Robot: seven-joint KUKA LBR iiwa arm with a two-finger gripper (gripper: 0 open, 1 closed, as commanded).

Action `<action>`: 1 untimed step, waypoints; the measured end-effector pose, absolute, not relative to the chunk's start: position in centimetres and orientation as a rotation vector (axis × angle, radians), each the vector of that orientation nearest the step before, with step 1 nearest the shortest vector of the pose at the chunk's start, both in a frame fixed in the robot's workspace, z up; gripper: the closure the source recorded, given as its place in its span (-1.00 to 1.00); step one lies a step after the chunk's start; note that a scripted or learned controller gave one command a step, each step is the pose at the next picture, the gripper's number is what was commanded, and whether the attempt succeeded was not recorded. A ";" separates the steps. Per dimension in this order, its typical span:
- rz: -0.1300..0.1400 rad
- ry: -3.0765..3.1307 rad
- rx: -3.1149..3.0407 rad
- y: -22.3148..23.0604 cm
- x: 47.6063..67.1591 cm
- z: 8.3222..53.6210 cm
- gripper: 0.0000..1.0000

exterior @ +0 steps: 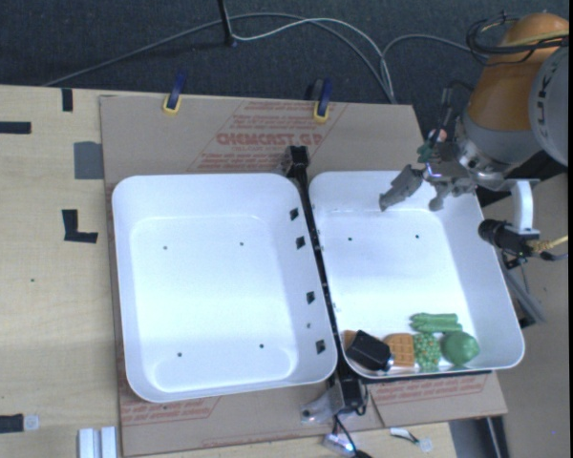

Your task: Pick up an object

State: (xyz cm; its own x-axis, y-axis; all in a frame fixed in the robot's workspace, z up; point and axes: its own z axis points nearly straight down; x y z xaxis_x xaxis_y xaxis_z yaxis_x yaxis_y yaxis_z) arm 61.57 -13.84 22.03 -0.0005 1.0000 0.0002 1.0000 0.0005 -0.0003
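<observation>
Several small objects lie along the near edge of the right bin (pixel 392 256): a black block (pixel 370 351), an orange waffle-like piece (pixel 399 348), a green textured piece (pixel 427 349), a green pod (pixel 435 322) and a round green ball (pixel 459 348). My gripper (pixel 420 191) hangs over the far edge of the right bin, well away from those objects. Its two grey fingers are spread apart, with nothing between them.
The left bin (pixel 210 284) stands beside the right one, with a black clip divider (pixel 310 256) between them. Both rest on a cardboard sheet (pixel 258 132). Cables (pixel 296 27) run across the dark floor behind the bench.
</observation>
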 end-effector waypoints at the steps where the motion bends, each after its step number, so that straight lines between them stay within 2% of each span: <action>1: 0.008 -2.216 -2.216 -12.0 53.6 14.9 -1.00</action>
State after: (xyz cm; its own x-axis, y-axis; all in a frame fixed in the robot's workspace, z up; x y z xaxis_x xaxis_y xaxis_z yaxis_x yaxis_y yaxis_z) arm 53.63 -12.02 14.88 0.0003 1.0000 0.0017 1.0000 -0.0002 -0.0089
